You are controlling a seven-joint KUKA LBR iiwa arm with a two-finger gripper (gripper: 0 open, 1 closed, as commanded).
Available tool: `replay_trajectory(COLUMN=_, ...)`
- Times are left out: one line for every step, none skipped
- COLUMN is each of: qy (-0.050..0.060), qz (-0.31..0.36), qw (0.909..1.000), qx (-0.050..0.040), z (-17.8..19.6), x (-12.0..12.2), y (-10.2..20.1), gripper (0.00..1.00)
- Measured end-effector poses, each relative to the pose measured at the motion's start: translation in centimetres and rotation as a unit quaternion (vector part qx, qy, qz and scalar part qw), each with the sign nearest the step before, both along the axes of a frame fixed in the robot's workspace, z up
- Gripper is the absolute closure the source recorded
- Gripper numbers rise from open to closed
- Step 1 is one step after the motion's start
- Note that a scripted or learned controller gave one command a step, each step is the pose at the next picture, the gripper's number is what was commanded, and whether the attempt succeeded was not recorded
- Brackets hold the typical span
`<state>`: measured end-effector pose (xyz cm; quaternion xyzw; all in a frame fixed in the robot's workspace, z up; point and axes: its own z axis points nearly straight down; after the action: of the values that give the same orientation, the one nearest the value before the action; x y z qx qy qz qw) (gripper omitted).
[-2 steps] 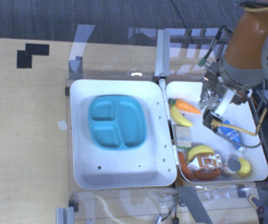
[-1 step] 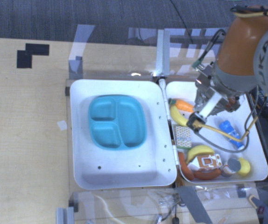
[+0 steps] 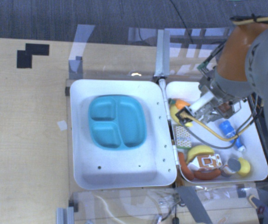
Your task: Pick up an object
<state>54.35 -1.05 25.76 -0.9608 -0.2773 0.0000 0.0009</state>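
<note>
While the gripper [image 3: 215,112] hangs over the right bin [image 3: 186,89], its state cannot be told; blue tray [image 3: 117,122] lies in left bin [image 3: 115,166].

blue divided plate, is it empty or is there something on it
Empty: the blue divided plate lies right side up in its white bin, and all three compartments show bare blue.

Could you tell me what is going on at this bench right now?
The arm reaches over the right bin, with its gripper hanging above a jumble of items there, among them a banana and a blue object. A blue divided plate sits in the left bin. Whether anything has been grasped is not clear.
</note>
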Motion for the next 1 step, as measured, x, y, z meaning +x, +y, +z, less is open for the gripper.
replay_trajectory(qy=-0.002, qz=-0.103, qw=0.9946, qx=0.0, z=1.76, x=3.01, y=3.46, gripper=1.0)
